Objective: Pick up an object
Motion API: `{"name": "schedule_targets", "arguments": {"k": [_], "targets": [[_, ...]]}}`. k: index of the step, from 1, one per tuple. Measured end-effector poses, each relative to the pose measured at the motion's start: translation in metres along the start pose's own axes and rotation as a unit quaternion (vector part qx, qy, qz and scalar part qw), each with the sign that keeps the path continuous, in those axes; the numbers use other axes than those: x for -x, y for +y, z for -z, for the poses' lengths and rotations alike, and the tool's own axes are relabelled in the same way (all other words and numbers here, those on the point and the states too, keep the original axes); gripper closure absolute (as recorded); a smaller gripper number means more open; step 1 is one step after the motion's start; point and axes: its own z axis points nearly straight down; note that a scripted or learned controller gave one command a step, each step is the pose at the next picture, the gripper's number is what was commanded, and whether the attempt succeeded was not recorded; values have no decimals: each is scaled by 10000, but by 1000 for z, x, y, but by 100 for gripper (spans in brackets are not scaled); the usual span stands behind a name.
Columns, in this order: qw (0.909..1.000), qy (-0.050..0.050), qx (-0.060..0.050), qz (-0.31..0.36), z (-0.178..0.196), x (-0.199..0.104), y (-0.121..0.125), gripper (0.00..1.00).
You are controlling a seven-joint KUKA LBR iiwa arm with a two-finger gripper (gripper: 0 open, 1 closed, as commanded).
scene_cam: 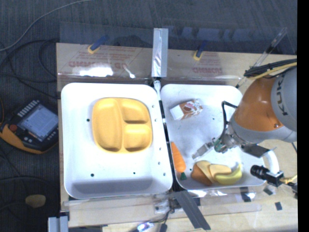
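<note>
"ku" on the arm (285, 98)

Grey arm (289, 95) w/ orange band, black cables, dark lettering; small metal end effector (205, 150).

Glossy white plastic bins (72, 129), smooth matt yellow plastic tray (121, 124), pale wooden bench (212, 69), dark carpet (29, 13)

Lower right of the frame, in the right bin (166, 100): a carrot (178, 159) lies lengthwise along the left wall, green end toward the bottom. Just right of it sit a brown pear-like piece (202, 172), a yellow wedge (218, 168) and a banana (231, 176), bunched together. Higher up lies a small orange-and-white packet (187, 109), tilted.
</note>
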Motion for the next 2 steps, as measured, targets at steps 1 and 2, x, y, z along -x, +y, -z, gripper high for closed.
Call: {"name": "schedule_targets", "arguments": {"k": [1,2], "targets": [[9912,-8,6,1323,25,-3,-16,0],[9990,-2,6,447,27,2,24,0]]}}
